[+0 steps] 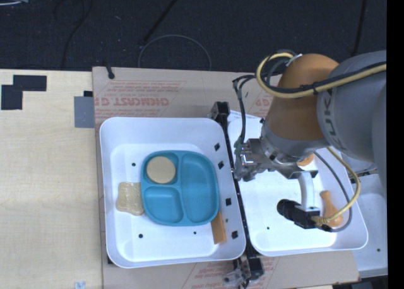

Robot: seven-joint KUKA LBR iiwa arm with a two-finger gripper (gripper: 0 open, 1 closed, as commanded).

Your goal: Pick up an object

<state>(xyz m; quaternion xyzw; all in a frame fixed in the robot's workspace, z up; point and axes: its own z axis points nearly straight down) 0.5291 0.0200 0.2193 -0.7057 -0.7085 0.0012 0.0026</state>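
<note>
My gripper hangs low over the left edge of the right bin, close to the divider between the bins, and the wrist hides what lies beneath it. An orange-brown object rests near the right bin's right wall, partly behind the arm's cable. In the left bin a blue divided plate holds a round tan disc in its upper left compartment. A pale yellow lumpy piece touches the plate's left side. A brown wooden stick lies by the plate's lower right corner.
The grey arm with its orange band covers the upper half of the right bin. Black clips sit on the rim between the bins. Cardboard lies under both bins, with pale bench to the left.
</note>
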